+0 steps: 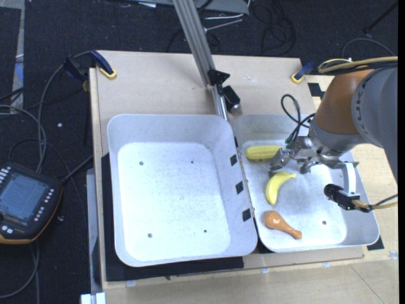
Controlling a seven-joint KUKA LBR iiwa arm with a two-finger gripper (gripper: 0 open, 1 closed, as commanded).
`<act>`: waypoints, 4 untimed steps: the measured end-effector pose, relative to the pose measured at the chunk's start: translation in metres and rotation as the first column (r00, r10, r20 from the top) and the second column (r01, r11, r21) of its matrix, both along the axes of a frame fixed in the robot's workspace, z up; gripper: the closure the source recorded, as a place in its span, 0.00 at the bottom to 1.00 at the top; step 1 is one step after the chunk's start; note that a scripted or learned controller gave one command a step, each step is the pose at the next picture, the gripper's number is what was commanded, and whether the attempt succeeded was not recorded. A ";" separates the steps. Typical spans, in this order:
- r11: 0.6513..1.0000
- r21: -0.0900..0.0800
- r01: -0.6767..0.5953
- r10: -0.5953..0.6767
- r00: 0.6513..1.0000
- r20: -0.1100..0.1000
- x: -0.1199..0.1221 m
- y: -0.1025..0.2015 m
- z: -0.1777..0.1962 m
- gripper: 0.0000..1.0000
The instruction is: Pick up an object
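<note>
End effector (pixel 292 161) partly hides corn (pixel 261 152) beside banana (pixel 276 185).

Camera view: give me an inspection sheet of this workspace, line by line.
Surface: wooden bench bearing two white bins; left bin, right bin.
Job's things: in the right bin, corn cob, banana, orange pear-shaped toy, all lying apart.
Clutter: metal pole slanting over the bench; yellow clamps at the far corners.
Grippers: pincer low over the right bin, between corn and banana; grip state unclear.
Cables: black loop by the wrist; yellow cable at right.
Surroundings: dark floor, handheld controller at left.
</note>
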State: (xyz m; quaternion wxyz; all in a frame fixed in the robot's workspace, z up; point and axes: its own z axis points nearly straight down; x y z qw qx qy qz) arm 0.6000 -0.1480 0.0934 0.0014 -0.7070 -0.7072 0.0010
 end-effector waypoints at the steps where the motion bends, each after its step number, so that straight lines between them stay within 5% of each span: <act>1: 1.000 -0.001 0.000 0.000 1.000 0.004 0.001 0.000 0.012 1.00; 4: 1.000 -0.001 0.000 0.000 1.000 0.007 0.010 0.000 0.157 1.00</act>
